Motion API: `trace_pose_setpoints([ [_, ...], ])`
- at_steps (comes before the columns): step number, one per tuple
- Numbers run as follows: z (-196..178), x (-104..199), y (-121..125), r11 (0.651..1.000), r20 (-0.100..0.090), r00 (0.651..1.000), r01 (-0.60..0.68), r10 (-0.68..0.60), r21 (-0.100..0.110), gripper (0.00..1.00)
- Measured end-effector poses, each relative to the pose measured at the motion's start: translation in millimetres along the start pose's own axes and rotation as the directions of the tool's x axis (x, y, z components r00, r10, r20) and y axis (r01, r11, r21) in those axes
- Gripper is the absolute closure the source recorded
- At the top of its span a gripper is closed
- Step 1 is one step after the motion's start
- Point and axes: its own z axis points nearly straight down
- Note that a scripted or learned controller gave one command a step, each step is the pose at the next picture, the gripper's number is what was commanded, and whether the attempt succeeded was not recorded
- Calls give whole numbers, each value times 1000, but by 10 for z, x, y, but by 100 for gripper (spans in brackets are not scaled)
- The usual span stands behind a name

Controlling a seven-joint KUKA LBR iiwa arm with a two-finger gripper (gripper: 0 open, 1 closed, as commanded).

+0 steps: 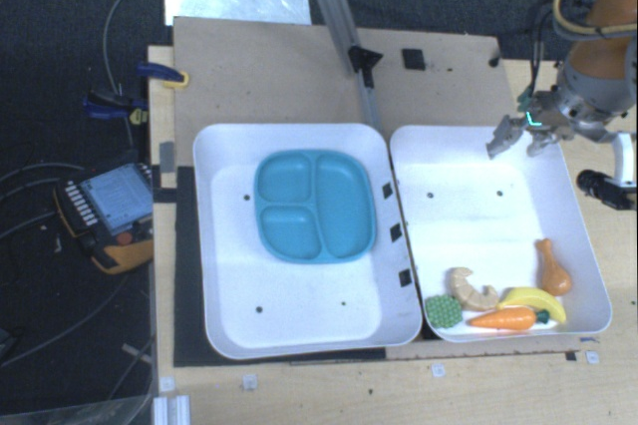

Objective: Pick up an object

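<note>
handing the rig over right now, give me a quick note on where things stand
Gripper: open, holding nothing, above the far right part of the right bin.
Objects: all at the right bin's near edge: toy banana, carrot, green broccoli-like piece, beige piece, orange drumstick-shaped piece.
Left bin: a blue divided plate.
Done: nothing picked.
Left: bring the gripper to the cluster, grasp one object, lift.

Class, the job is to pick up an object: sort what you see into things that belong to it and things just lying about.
Belongs:
two-finger gripper
yellow plastic banana
orange plastic carrot
brown plastic drumstick
green knobbly ball

Lying about:
blue divided plastic plate
handheld controller
</note>
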Motion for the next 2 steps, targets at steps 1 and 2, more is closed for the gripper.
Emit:
trace_pose_setpoints([
  [1, -19, 1, 10, 1000, 1, 1000, 1, -1, -3, 0],
  [2, 553, 67, -57, 1000, 0, 1000, 0, 0, 1, 0],
])
